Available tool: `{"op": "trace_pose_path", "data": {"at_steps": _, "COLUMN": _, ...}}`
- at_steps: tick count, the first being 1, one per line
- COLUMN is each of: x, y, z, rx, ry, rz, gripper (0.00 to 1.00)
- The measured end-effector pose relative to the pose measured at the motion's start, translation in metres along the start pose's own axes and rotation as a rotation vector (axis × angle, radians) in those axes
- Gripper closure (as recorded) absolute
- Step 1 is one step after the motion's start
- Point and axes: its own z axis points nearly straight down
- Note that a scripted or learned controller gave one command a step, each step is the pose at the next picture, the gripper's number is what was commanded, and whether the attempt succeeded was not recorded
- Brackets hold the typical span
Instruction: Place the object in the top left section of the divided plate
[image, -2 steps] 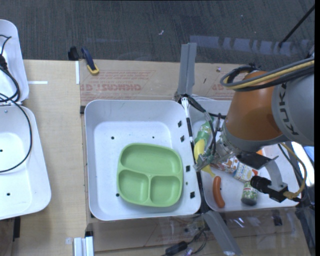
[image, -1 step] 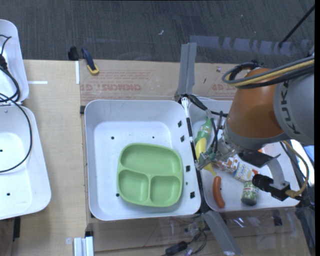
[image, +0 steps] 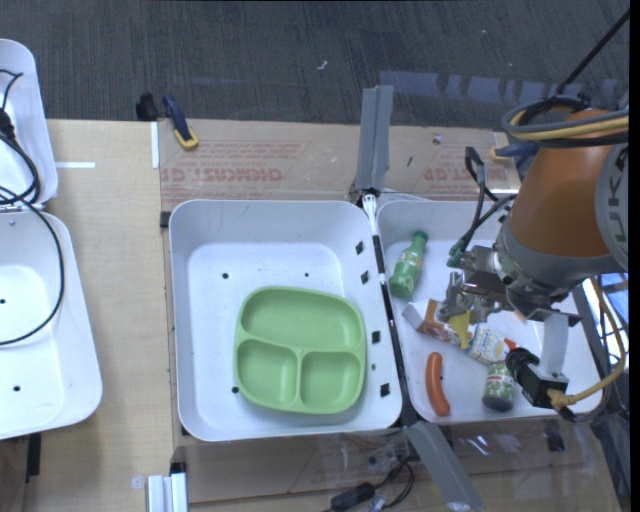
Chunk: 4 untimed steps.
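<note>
A light green divided plate (image: 300, 349) lies in the left bin (image: 196, 248), with one long section at its far side and two smaller ones at its near side. Nothing lies on the plate. My gripper (image: 458, 303) hangs low in the right bin (image: 447, 213), just above a pile of snack packets (image: 443, 325). The orange-banded wrist covers much of that bin's right side. I see nothing clearly held between the fingers.
The right bin also holds a green bottle (image: 407, 264) at the back left, a red sausage (image: 437, 383) near the front, a white packet (image: 487, 343) and a small dark jar (image: 498, 386). A grey divider post (image: 375, 140) stands between the bins.
</note>
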Motion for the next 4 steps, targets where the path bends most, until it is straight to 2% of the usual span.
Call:
{"op": "trace_pose_path", "data": {"at_steps": 1, "x": 0.05, "y": -0.011, "z": 0.064, "rx": 0.004, "ry": 0.001, "rz": -0.407, "gripper": 1.0}}
{"op": "trace_pose_path", "data": {"at_steps": 2, "x": 0.071, "y": -0.016, "z": 0.064, "rx": 0.003, "ry": 0.001, "rz": -0.528, "gripper": 1.0}}
{"op": "trace_pose_path", "data": {"at_steps": 4, "x": 0.06, "y": -0.013, "z": 0.063, "rx": 0.002, "ry": 0.001, "rz": -0.756, "gripper": 1.0}}
